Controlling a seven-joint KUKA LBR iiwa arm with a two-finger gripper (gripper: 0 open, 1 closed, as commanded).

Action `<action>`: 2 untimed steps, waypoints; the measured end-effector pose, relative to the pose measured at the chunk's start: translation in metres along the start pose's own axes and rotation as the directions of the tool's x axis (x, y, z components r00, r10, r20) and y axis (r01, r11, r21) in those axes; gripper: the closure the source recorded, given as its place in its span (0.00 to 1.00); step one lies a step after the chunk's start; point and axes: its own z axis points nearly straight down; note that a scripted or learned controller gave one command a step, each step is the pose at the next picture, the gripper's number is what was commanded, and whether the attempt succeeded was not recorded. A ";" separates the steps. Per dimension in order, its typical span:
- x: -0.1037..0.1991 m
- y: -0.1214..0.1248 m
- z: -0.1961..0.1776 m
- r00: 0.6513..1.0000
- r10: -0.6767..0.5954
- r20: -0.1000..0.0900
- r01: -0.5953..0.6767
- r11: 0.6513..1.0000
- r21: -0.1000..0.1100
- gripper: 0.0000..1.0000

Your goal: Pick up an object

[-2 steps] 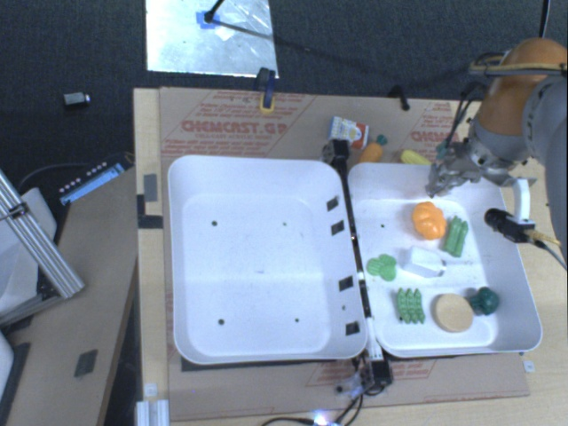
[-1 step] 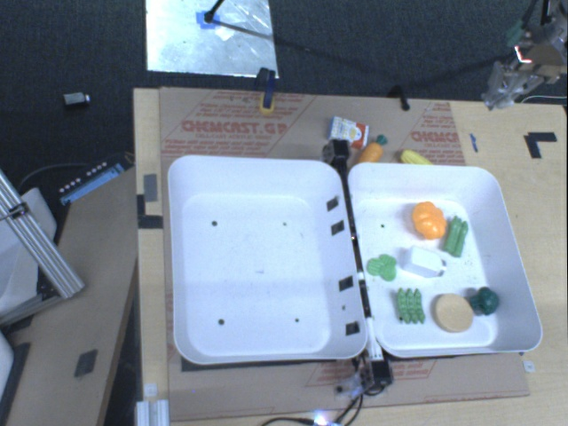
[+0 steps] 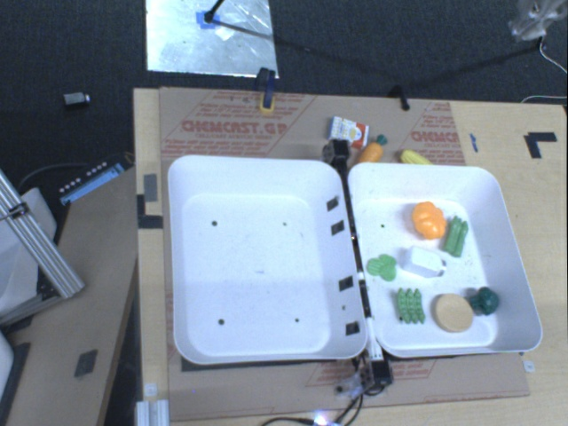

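The right bin (image 3: 506,211) holds several small items: an orange piece (image 3: 429,220), a long green piece (image 3: 456,236), a white block (image 3: 425,262), a flat green leafy shape (image 3: 382,267), a ridged green piece (image 3: 408,305), a tan disc (image 3: 453,312) and a dark green ball (image 3: 485,301). A pale grey, blurred part that looks like my gripper (image 3: 540,9) hangs at the top right corner, far behind the bins and well away from every item. Nothing shows in it.
The left bin (image 3: 182,238) stands beside the right one, joined by a black-clipped divider (image 3: 351,256). Behind the bins on the cardboard lie a small white-and-red box (image 3: 348,131), an orange carrot-like toy (image 3: 370,153) and a yellow toy (image 3: 414,158).
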 end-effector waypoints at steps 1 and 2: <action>0.023 -0.068 0.009 1.000 0.003 -0.004 -0.003 1.000 0.020 1.00; 0.051 -0.180 0.006 1.000 0.003 -0.005 -0.003 1.000 0.019 1.00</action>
